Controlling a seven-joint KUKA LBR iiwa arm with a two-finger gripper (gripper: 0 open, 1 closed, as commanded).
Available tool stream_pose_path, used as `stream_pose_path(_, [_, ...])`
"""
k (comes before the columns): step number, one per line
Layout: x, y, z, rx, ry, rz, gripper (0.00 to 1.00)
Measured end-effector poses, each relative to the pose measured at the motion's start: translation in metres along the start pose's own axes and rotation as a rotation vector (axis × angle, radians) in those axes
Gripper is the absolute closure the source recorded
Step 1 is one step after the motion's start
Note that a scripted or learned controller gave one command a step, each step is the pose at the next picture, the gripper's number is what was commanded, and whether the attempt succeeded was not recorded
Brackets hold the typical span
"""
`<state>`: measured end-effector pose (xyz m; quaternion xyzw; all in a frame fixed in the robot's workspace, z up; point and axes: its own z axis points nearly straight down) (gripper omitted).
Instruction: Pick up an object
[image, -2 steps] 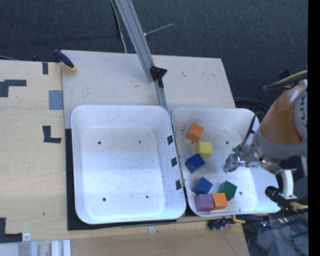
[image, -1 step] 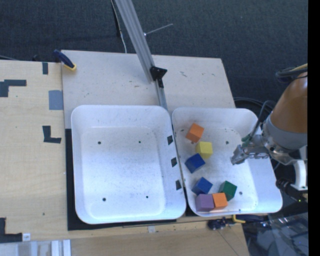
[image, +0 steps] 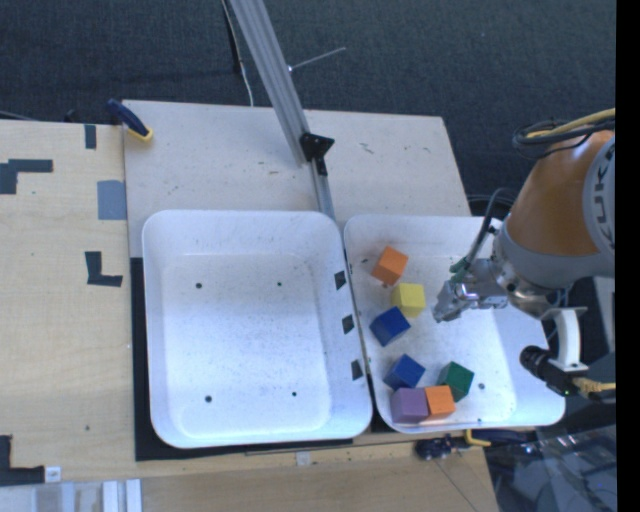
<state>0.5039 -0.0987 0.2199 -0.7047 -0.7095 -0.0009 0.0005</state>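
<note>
Gripper (image: 447, 305) hangs low over the right bin (image: 492, 232), near its middle, just right of the yellow cube (image: 410, 297); whether it is released or clenched, cannot tell at this size, and nothing shows in its grasp. Task looks barely started: no object is lifted, all seven cubes sit on the bin floor. Orange cube (image: 390, 265) lies toward the far-left part of the bin, yellow cube just below it, a blue cube (image: 389, 325) next down along the left wall, a second blue cube (image: 405, 371) nearer the front edge. At the front edge, purple cube (image: 409, 404) and a small orange cube (image: 440, 400) touch side by side, with the green cube (image: 457, 379) just behind them. Likeliest target, as a guess, is the yellow cube, being nearest to the tool. Left to do: descend, close on a cube, raise it clear. Left bin (image: 160, 240) carries no cubes. Writing: part of dark lettering shows on the orange band of the arm (image: 560, 200) at the right edge, cut off and not readable. No brands or labels on cubes or bins.
</note>
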Motion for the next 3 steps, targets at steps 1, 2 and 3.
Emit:
stream_pose_path(1, [0.053,0.009,0.009,0.004,0.000,0.000,1.00])
stream_pose_path(2, [0.105,0.015,-0.003,0.002,0.000,0.000,1.00])
stream_pose_path(3, [0.168,0.029,-0.005,0.002,0.000,-0.002,1.00])
